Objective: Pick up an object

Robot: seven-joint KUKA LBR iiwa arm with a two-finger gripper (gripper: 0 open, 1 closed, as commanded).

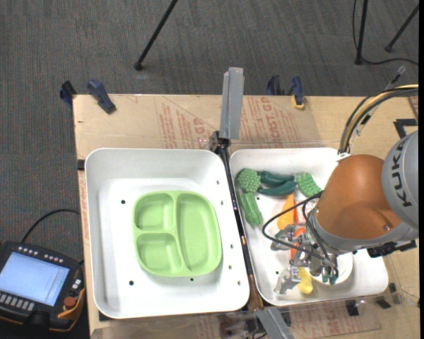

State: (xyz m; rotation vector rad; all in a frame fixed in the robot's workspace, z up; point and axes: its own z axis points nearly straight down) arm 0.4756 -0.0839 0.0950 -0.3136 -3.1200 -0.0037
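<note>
Two shallow white bins sit side by side on the bench: the left bin (99,189) holds one green three-compartment plate (177,233), while the right bin (367,281) holds a cluster of green toy vegetables (268,183) at its upper left and one orange piece (287,210) below them. The gripper (300,267) hangs low in the right bin's lower middle, a small yellow object (307,284) touching its tips; whether the jaws are wide or closed cannot be told.

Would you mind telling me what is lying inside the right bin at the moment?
In the right bin lie green toy vegetables, an orange piece and a yellow piece by the gripper. The arm covers the bin's right part, so anything beneath it is hidden.
</note>
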